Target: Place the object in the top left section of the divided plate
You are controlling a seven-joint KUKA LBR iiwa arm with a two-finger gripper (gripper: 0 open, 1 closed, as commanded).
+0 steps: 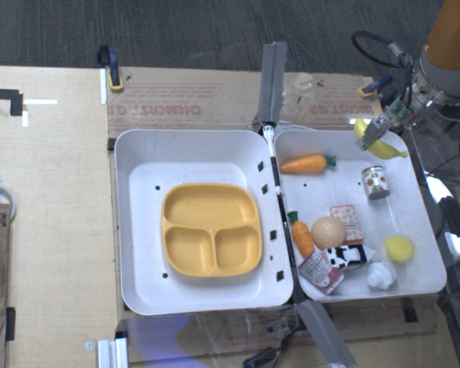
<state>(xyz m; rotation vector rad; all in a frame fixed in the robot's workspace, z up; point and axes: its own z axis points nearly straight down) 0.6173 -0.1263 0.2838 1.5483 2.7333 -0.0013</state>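
jaws (370, 134) at the upper right of the frame, over the far corner of the right bin (428, 228); cannot tell whether apart or together, too small and blurred against the banana (383, 146) just beneath. appears close to or touching the banana's upper end, though no firm hold visible. judged step: picking an object from the right bin, likely this banana. best done by dropping straight down across the banana's narrow width, not along its curve, and closing near its middle so no swinging on the lift. worth keeping clear of the bin wall right beside it, and of the small can (375, 182) just below. further out: a carrot (304, 163) near the divider, a second carrot (301, 236), a round bun (327, 231), a lemon (399, 248) lower right. target lies well apart, in the left bin (134, 205): yellow divided plate (212, 229), with its top left section (188, 204) bare. high lift over the centre divider advised, then low release over that upper left part of the plate.
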